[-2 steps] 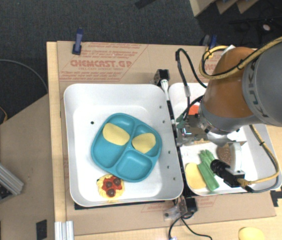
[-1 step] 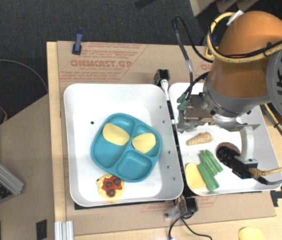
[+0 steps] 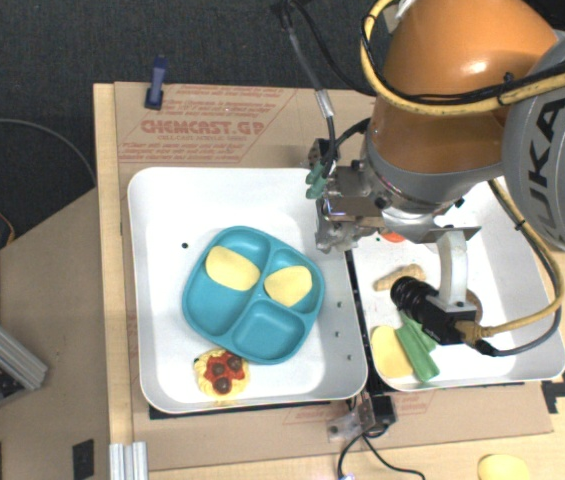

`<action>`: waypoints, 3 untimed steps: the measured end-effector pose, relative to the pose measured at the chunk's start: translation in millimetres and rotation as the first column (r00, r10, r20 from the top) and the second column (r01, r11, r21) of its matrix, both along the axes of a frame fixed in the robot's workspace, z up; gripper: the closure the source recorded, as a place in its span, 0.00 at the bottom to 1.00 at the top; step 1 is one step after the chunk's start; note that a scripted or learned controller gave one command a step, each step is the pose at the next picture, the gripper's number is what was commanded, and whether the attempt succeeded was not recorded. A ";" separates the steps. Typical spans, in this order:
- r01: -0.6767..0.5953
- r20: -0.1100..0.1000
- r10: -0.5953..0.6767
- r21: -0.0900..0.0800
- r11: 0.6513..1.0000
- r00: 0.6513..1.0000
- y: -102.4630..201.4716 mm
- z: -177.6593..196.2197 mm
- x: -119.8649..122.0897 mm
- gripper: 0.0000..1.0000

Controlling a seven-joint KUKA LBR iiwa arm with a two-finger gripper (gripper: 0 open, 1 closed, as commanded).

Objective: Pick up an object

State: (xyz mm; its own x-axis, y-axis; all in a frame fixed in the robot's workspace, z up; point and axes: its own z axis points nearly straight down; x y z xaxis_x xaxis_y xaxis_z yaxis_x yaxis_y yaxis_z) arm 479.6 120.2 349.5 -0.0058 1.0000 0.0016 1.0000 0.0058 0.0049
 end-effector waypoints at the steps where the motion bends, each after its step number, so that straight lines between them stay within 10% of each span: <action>1: 0.003 -0.002 -0.003 -0.002 1.000 1.000 -2.6 8.4 0.3 1.00; 2: 0.013 -0.015 -0.013 -0.004 1.000 1.000 -59.2 -95.6 -1.6 1.00; 3: 0.004 0.001 -0.004 -0.001 1.000 1.000 -43.1 -43.0 0.2 1.00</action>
